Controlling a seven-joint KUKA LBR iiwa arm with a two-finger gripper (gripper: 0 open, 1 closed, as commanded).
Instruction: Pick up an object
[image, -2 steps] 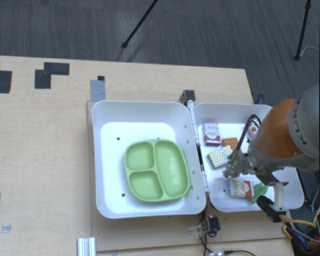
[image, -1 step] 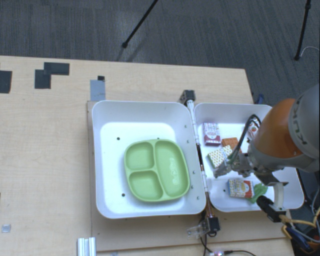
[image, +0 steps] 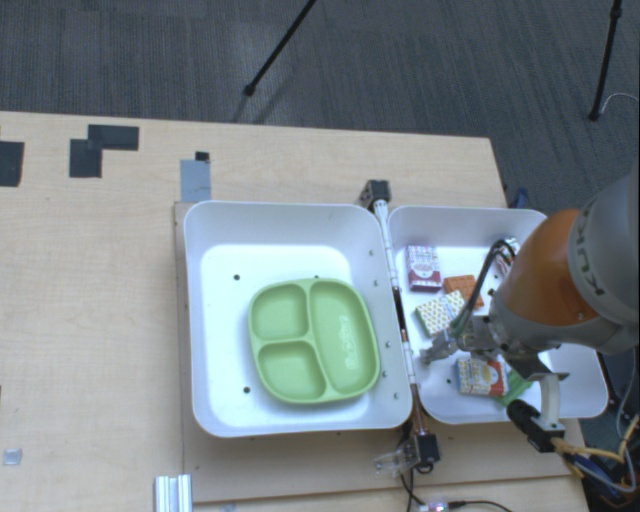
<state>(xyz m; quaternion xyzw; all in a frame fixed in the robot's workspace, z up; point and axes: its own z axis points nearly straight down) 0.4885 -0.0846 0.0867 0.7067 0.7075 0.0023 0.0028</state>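
The right bin (image: 590, 395) holds several small objects. A red and white packet (image: 424, 267) lies near its far left corner, with an orange piece (image: 461, 286) just to its right. A green-dotted white block (image: 435, 315) lies below them. A colourful packet (image: 478, 377) rests near the bin's front, with a green scrap (image: 520, 381) beside it. My gripper (image: 452, 343) hangs low over the bin between the dotted block and the colourful packet. The grey arm with its orange band (image: 545, 285) covers the middle and right of the bin. I see no object in the gripper.
The left bin (image: 215, 300) holds a light green divided plate (image: 313, 340). The divider (image: 395, 300) between the two bins runs just left of the gripper. A black cable (image: 490, 265) loops off the wrist. Black tape marks (image: 100, 148) lie on the bench at far left.
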